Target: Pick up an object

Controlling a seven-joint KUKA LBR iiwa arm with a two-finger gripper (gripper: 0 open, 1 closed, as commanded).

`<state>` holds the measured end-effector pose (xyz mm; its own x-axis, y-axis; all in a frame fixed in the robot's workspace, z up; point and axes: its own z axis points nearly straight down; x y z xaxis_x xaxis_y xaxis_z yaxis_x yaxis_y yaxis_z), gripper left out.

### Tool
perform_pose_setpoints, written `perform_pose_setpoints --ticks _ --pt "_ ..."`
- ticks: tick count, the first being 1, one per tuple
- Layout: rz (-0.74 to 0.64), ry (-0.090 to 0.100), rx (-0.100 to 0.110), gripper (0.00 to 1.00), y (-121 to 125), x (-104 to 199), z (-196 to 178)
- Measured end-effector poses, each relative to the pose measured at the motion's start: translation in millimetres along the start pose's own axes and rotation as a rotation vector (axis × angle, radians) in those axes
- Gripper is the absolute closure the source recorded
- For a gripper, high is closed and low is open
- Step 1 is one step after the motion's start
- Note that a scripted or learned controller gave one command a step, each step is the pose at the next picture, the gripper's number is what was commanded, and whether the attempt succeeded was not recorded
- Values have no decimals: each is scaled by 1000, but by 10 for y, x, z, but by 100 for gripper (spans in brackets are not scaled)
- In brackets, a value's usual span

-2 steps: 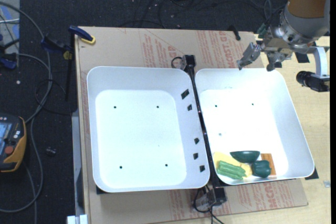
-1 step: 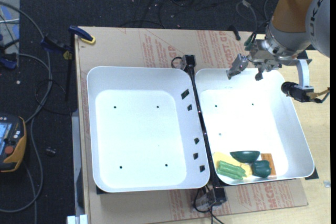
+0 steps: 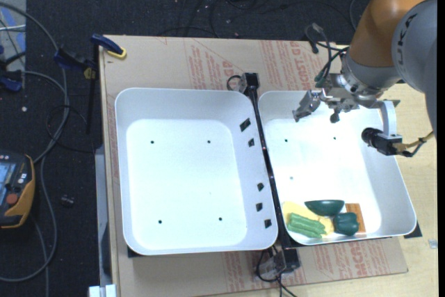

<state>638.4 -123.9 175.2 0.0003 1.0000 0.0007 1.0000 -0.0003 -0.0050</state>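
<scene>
My gripper hangs over the far part of the right bin, its two fingers spread open with nothing between them. Several objects lie bunched in that bin's near corner, well away from the gripper: a ridged light-green piece, a dark green bowl-shaped piece, a teal-green lump, a yellow flat piece and an orange-brown block.
The left bin sits beside the right one, with a black divider strip between them. The grey and orange arm comes in at the upper right. A blue-and-yellow clamp grips the bench's far left corner.
</scene>
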Motion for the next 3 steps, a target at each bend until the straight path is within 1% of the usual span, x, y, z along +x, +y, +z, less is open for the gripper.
perform_pose_setpoints --ticks 1,2,3 --pt "0 0 -2 0 -57 -2 437" --pt "-1 -1 -6 100 -47 -2 311" --pt "-1 -1 -9 100 31 -22 -143"
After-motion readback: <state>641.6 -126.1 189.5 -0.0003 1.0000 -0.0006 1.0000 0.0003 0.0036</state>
